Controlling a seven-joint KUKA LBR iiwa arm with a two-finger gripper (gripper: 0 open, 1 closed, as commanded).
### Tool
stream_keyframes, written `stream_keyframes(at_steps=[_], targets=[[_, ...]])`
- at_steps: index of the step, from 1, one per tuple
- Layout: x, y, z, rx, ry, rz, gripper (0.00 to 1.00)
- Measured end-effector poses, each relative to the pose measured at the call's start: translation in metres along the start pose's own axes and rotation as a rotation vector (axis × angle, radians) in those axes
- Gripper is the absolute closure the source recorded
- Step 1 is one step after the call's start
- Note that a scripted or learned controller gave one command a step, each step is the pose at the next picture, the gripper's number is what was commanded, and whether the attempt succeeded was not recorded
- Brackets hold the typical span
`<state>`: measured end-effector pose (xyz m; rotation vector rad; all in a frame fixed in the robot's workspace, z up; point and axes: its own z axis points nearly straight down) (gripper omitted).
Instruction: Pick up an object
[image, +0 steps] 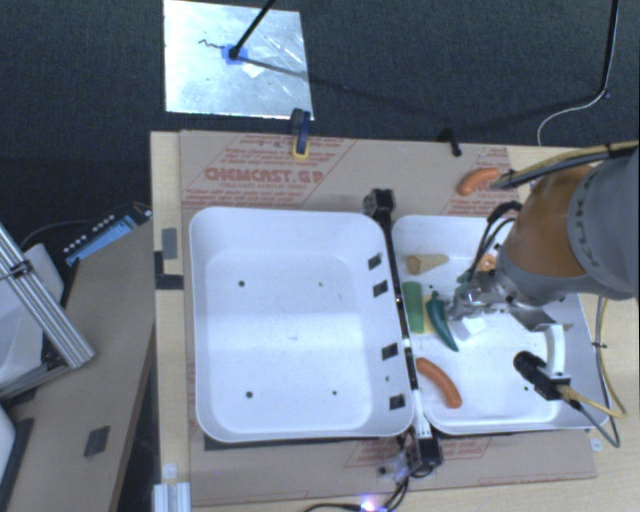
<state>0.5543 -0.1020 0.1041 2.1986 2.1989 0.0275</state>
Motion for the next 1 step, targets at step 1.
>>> stream_keyframes(at_steps=[1], targets=[[-0.0415,0.0193,-0.0675,0.025,0.005,0.001,1.00]])
